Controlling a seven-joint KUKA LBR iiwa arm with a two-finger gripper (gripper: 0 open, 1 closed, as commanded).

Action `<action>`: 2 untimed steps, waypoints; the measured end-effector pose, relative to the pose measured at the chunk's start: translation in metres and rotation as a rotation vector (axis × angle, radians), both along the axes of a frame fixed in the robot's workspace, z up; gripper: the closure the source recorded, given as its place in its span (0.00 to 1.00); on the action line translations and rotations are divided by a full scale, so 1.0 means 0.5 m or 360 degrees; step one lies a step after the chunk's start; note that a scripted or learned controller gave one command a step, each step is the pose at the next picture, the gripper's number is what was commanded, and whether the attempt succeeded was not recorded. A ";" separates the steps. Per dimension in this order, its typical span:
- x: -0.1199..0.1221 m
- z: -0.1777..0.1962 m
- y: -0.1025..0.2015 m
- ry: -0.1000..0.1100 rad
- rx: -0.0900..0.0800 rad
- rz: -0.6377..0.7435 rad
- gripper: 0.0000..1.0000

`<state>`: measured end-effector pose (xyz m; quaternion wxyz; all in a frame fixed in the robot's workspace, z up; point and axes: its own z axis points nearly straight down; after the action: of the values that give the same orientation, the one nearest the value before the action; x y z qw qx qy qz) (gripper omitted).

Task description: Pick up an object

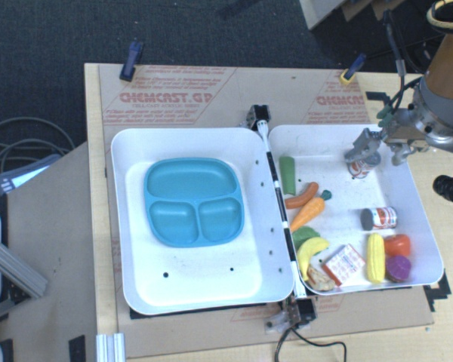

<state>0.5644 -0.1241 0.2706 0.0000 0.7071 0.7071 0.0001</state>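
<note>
Claw (pixel 360 159) sits low over the far part of the right bin (pixel 417 187); I cannot tell how it is set or whether it has anything. Largest to smallest from my screen: left bin (pixel 128 202) bearing the blue divided plate (pixel 194 200), then the right bin's toys, with corn cob (pixel 375 257), carrot (pixel 308 211) and small can (pixel 379 218) all lying loose, apart from the claw.

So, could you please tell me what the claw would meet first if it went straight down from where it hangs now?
Probably bare floor of the right bin. The claw hangs over its upper part; the can lies nearer the camera, though depth is unclear.
</note>
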 end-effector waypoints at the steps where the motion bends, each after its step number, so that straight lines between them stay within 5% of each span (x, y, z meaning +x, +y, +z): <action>1: 0.017 -0.207 0.032 0.0003 0.0001 0.0000 0.00; 2: 0.025 -0.373 0.061 0.0005 0.0002 0.0000 0.00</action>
<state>0.5771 -0.0935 0.0839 -0.0016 0.7071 0.7071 -0.0007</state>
